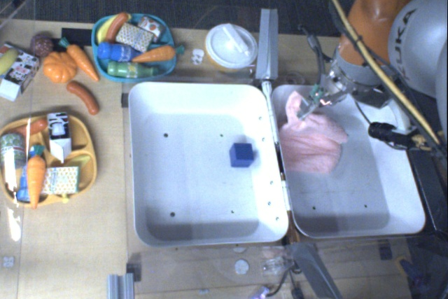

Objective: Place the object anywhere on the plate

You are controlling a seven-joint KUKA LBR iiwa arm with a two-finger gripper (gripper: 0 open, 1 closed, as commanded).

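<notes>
Fingers [316,96] look pinched on the pink plate's [312,143] top edge from what I see, cube [242,154] sits well left.

Two white bins [150,220] [392,217]; one blue cube [242,154]; one pink plate [311,143]; one white lid [231,45]; two toy-food trays [105,66] [87,150].

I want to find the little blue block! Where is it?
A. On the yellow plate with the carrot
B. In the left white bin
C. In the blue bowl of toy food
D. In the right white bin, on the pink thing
B: the blue block sits alone on the floor of the left white bin, while the pink cloth lies in the right white bin.
</notes>
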